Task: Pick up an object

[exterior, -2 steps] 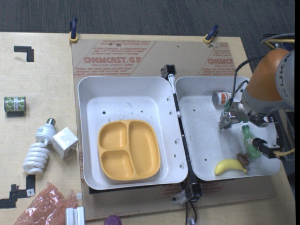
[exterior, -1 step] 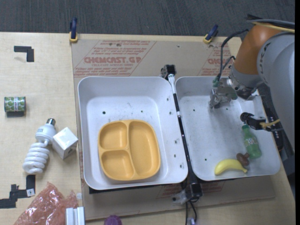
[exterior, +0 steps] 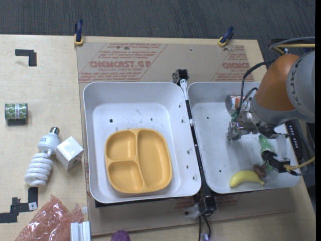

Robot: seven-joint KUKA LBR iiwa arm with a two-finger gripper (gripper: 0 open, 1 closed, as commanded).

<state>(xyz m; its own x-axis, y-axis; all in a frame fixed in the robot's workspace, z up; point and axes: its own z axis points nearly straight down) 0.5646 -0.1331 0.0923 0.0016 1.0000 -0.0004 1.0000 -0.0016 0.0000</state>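
Beige tabletop, two white bins; I work in the right bin [exterior: 215, 134]. My tool [exterior: 235, 131] hangs near its middle, whether open or closed I cannot tell. A banana [exterior: 246, 178] lies at the bin's near edge: I judge it light, soft, easily bruised, best pinched across its middle.

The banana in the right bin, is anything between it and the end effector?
Nothing visible lies between them. The end effector hangs above bare bin floor, and the banana lies apart from it near the right bin's front wall.
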